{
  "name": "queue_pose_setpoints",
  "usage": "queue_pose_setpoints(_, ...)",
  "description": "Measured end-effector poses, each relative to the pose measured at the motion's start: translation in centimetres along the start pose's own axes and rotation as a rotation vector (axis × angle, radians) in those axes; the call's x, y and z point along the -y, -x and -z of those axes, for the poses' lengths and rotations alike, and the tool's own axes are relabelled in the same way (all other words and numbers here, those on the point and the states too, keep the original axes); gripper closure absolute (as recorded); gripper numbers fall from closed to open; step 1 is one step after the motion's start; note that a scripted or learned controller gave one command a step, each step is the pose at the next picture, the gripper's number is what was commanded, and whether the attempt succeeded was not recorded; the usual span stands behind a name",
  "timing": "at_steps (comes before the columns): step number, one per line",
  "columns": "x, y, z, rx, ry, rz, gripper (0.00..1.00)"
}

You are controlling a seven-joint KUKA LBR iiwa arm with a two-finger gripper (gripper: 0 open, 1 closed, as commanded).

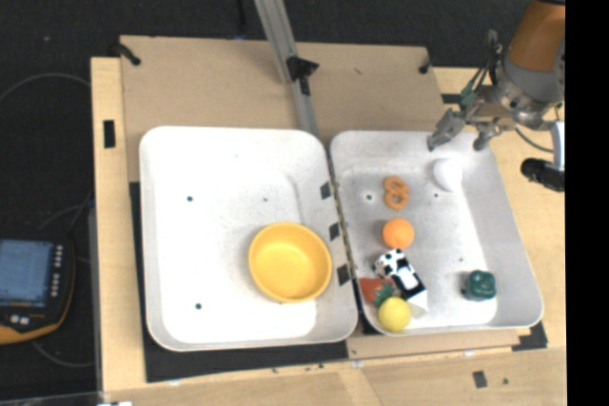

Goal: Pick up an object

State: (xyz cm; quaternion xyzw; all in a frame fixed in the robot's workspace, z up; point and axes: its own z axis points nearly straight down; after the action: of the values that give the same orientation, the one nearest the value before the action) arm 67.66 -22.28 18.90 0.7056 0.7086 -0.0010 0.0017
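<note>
The right bin [495, 204] holds a white ball [445, 172] near its far edge, an orange pretzel-shaped piece [396, 192], an orange ball [399, 233], a black-and-white toy [400, 273], a yellow ball [394, 314] and a small green object [479, 284]. My gripper [463, 130] hangs above the bin's far right corner, just above and beyond the white ball. Its two fingers are spread apart and nothing sits between them.
A yellow bowl [289, 261] sits in the left bin [190, 204] near the divider. A metal pole [271, 9] slants up from between the bins. A tablet-like device [33, 280] lies off the bench at the left.
</note>
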Motion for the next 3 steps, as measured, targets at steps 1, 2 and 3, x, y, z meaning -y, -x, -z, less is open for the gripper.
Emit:
queue_pose_setpoints(1,0.3,0.1,-6.3,-0.002,-0.006,-0.001,0.0)
queue_pose_setpoints(2,0.3,0.2,-8.9,-0.001,-0.002,0.002,0.0)
queue_pose_setpoints(3,0.2,0.3,-7.5,0.004,0.004,0.005,1.0)
